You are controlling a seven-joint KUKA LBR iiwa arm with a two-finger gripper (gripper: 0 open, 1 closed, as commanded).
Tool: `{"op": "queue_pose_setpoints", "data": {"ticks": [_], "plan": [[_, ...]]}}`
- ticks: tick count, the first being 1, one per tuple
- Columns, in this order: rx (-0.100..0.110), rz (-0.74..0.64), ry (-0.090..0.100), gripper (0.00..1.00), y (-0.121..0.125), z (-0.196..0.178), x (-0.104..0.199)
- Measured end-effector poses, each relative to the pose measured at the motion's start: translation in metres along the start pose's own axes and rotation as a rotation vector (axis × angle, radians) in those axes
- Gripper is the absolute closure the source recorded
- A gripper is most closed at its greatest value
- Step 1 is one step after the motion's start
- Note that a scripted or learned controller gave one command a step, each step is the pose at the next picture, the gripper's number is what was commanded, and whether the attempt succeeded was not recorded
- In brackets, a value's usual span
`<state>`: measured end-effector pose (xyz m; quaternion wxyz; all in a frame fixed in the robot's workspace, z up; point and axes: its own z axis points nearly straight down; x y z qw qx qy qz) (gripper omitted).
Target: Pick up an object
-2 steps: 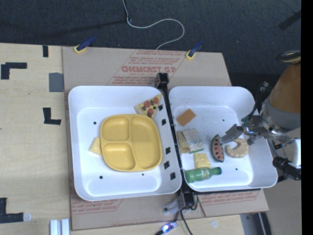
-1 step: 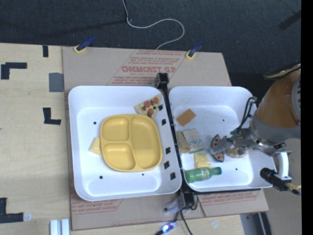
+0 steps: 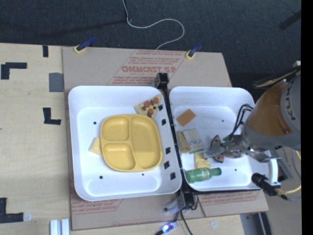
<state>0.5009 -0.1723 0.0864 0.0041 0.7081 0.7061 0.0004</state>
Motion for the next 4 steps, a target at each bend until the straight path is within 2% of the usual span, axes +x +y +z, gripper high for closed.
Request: {"op": "queue_pose_setpoints", "data": {"ticks": [1,2,3,4], "plan": [[0.001,-0.003,0.002,1.00,0.000,-0.011,0.001],[0.007,-0.005,0.006,1.00,-0.005,-0.055,0.006],[0.003,-0.004,0.004,1.00,-0.006,-0.116,0.000],[0.006,-0.005,0.005,1.00,-0.005,-0.139,0.001]]}}
